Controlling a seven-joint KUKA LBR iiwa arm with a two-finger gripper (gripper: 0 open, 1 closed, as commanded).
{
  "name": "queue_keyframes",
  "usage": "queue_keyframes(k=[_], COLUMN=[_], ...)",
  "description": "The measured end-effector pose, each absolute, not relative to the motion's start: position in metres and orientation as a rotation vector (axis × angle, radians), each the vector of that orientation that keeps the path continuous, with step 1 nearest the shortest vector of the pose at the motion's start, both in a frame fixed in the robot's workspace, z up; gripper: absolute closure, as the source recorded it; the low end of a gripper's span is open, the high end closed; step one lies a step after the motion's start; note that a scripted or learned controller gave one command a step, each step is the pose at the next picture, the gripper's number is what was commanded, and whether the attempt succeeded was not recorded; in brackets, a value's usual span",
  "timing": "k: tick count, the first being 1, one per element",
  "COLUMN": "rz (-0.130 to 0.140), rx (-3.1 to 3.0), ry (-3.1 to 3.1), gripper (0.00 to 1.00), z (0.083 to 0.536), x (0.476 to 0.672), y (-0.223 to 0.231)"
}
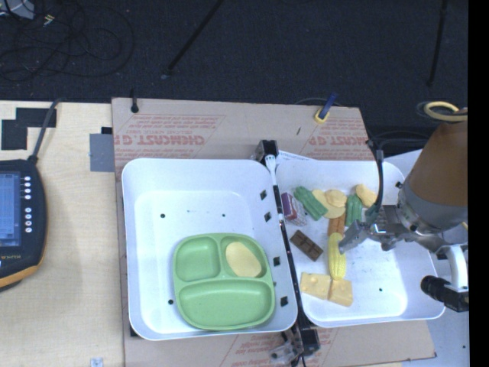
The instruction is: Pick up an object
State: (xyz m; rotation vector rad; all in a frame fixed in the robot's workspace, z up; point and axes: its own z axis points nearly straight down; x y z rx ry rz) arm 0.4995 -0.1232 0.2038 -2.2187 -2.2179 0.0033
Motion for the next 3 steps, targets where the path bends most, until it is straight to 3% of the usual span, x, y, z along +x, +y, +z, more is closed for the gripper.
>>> queue_keyframes(k=[1, 2, 3], rz=[-0.001, -0.002, -0.001], rx=[-2.219, -2.221, -2.219], ry=[-2.219, -2.221, -2.224], gripper=[0.0, 0.0, 0.0], z=[0.083, 0.089, 0.089], x=[0.506, 0.476, 0.531], y=[-0.1, -0.097, -0.091])
